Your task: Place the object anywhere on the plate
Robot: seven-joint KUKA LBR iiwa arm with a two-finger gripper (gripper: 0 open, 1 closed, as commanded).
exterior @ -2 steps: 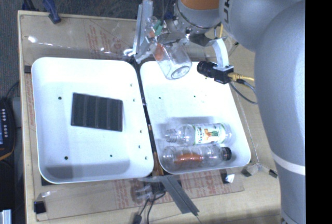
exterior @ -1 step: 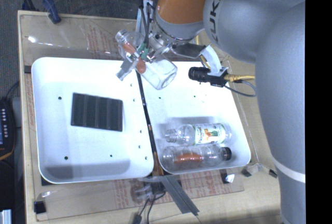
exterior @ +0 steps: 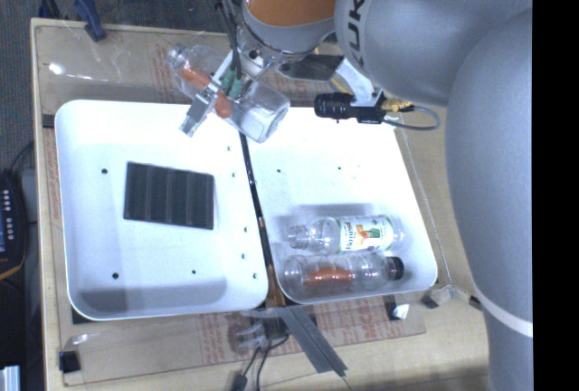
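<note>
Gripper [exterior: 210, 100] held a clear bottle [exterior: 185, 65] above the bins' far edge; dark plate [exterior: 169, 195] lay below-left, still bare. Placement remained.

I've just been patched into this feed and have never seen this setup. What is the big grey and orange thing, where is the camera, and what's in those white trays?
One camera looks down at a slant on a bench. The grey and orange shape is a robot arm reaching in from the right. Its gripper hangs over the far edge where two shallow white bins meet, with something clear at it, possibly a bottle; I cannot tell whether it is gripped. The left bin holds a dark ribbed rectangular plate. The right bin holds two clear plastic bottles lying side by side at its near end.
</note>
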